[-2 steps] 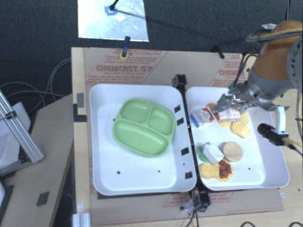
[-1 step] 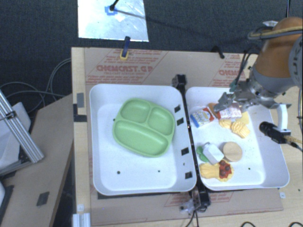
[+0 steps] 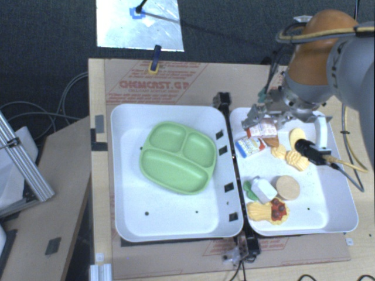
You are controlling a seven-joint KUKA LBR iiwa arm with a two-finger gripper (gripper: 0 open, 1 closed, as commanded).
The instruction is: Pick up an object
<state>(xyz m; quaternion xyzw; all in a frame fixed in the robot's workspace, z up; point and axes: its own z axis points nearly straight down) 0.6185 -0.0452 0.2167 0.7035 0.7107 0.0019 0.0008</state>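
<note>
My gripper [image 3: 259,115] hangs low over the far left corner of the right bin [image 3: 337,218]. Directly below and touching or nearly touching it lies an orange-red packet [image 3: 265,130]. A blue, white and red carton [image 3: 249,147] rests just in front of that packet. To the right sit a yellow banana-like piece [image 3: 296,135] and bumpy yellow pieces [image 3: 288,155]. Nearer the front lie a tan round disc [image 3: 287,187], a white and green item [image 3: 261,189] and a yellow slice with red topping [image 3: 268,211].
The left bin [image 3: 132,215] holds a green divided plate [image 3: 177,156]. A black divider strip [image 3: 229,157] runs between the two bins. The grey arm with its orange band [image 3: 319,40] reaches in from the upper right.
</note>
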